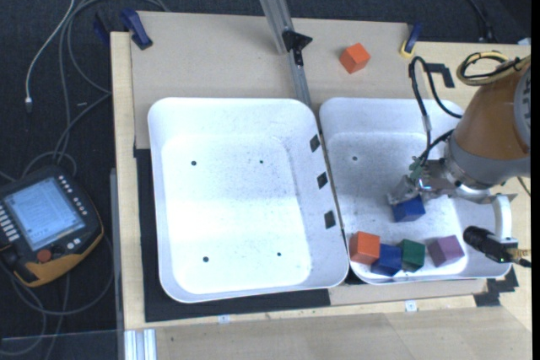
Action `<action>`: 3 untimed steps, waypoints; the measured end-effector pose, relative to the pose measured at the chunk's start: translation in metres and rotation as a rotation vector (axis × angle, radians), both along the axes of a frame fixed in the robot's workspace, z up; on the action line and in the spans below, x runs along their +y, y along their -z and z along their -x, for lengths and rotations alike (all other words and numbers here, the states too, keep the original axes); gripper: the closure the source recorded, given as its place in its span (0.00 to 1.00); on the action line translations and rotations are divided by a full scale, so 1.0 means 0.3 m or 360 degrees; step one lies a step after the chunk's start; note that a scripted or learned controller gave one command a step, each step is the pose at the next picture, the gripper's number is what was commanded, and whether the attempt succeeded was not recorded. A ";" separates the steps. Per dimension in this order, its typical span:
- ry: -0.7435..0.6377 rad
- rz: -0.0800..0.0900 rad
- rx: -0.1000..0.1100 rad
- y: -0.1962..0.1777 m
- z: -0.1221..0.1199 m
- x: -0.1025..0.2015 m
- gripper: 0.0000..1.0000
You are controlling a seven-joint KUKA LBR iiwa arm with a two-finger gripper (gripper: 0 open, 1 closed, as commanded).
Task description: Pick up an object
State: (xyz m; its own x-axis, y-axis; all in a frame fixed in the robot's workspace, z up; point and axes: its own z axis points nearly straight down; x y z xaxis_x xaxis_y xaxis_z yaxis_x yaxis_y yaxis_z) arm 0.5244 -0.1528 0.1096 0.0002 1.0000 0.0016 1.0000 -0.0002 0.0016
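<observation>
While the grey arm with the orange band [498, 131] reaches in from your right, you see its two-finger gripper [411, 195] low in the right white bin [371, 126], with a small blue block [409, 209] directly at its tip, touching or nearly so. Whether it is clenched on that block you cannot tell. Along the bin's near wall sit an orange cube [365, 246], another blue cube [389, 259], a green cube [412, 254] and a purple cube [445, 249]. A second orange cube [355, 57] rests on the bench [211, 46].

Both white bins [232, 118] look like smooth, speckled plastic on a matt wooden bench [219, 38] over dark carpet [59, 181].
</observation>
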 end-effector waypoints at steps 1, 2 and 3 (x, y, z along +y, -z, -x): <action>-0.0014 0.0000 -0.0013 -0.291 -0.067 0.223 1.00; 0.0003 0.0006 -0.0006 -0.418 -0.026 0.101 1.00; -0.0014 -0.0006 0.0012 -0.294 -0.031 0.458 1.00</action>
State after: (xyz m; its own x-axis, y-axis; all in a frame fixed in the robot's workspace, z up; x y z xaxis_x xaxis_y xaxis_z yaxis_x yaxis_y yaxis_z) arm 0.5338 -0.0153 0.1979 -0.0084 1.0000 0.0053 0.9999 0.0084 -0.0057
